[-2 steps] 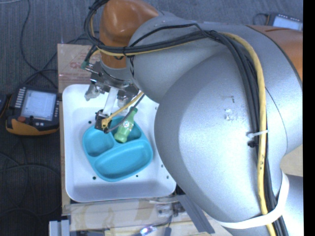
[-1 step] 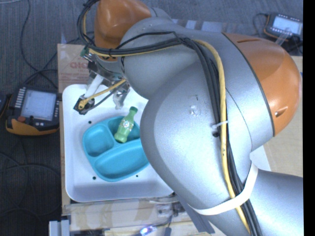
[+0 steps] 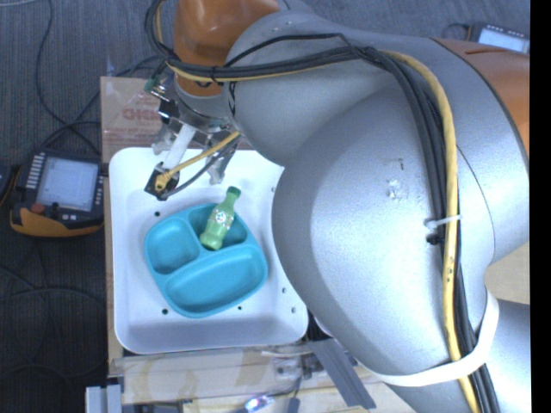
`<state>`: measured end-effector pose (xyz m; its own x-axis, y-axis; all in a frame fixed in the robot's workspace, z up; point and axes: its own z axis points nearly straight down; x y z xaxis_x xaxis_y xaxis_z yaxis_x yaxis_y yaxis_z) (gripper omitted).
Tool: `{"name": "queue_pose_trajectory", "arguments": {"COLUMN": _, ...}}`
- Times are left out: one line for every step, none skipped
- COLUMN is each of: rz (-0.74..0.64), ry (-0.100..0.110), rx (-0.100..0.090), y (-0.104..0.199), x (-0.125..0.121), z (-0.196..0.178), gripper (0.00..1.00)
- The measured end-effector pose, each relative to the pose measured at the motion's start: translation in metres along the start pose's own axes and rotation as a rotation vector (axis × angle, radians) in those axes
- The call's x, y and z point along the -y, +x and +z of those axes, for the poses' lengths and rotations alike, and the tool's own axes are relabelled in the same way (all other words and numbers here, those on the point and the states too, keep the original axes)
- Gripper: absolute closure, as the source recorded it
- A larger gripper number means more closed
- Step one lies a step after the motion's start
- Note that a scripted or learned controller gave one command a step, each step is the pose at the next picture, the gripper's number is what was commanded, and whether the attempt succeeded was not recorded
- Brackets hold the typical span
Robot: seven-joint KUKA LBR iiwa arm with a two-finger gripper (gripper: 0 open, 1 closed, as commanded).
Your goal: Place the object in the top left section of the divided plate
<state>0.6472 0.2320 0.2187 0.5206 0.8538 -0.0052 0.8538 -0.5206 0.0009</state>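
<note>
Gripper (image 3: 185, 163) first: you see its two fingers spread apart above the far left of the white bin (image 3: 138, 317), and nothing sits between them. Your grey arm (image 3: 387, 188) is the largest thing and hides the right part of the bench. Next, the blue divided plate (image 3: 207, 269) lies in the bin. The green bottle (image 3: 219, 219) lies tilted in its upper right section. A teach pendant (image 3: 56, 192) rests left, on the floor. Red printing on the cardboard (image 3: 129, 114) is too blurred to read.
</note>
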Motion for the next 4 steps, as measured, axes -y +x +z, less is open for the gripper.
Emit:
{"name": "queue_pose_trajectory", "arguments": {"rz": 0.122, "ry": 0.001, "rx": 0.000, "y": 0.012, "x": -0.016, "z": -0.041, "gripper": 0.00}}
{"name": "queue_pose_trajectory", "arguments": {"rz": 0.275, "ry": 0.006, "rx": 0.001, "y": -0.015, "x": 0.026, "z": 0.094, "gripper": 0.00}}
{"name": "queue_pose_trajectory", "arguments": {"rz": 0.257, "ry": -0.017, "rx": -0.018, "y": -0.051, "x": 0.079, "z": 0.125, "gripper": 0.00}}
{"name": "queue_pose_trajectory", "arguments": {"rz": -0.052, "ry": 0.005, "rx": 0.000, "y": -0.017, "x": 0.033, "z": 0.125, "gripper": 0.00}}
